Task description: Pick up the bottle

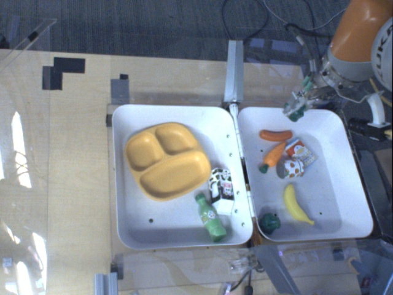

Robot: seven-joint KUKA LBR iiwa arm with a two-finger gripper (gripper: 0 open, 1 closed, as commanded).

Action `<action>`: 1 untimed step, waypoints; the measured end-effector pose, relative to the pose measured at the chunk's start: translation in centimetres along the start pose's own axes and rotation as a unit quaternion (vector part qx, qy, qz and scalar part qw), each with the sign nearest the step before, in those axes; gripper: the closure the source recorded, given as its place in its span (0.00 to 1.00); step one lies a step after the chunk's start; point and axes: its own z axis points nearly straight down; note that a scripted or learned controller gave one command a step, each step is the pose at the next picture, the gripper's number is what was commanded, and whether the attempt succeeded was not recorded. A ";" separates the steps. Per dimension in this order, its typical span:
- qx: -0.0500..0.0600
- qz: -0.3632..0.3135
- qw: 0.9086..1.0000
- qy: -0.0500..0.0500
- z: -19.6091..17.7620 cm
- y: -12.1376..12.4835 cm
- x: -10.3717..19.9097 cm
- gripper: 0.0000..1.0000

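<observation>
A green bottle point(210, 216) with a white label lies on its side near the front edge of the left bin point(123, 165), just below a black-and-white milk carton point(221, 187). My gripper point(297, 108) hangs over the back edge of the right bin point(350, 183), far from the bottle, up and to the right of it. Nothing shows between its fingers.
A yellow sectioned plate point(164, 160) fills the left bin's middle. In the right bin lie a sausage point(276, 135), a carrot point(274, 155), a red-and-white packet point(298, 158), a banana point(296, 206) and a dark green vegetable point(269, 223). A metal divider post point(234, 72) stands between the bins at the back.
</observation>
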 end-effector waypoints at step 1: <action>0.001 0.012 1.000 0.001 5.8 0.1 0.3 1.00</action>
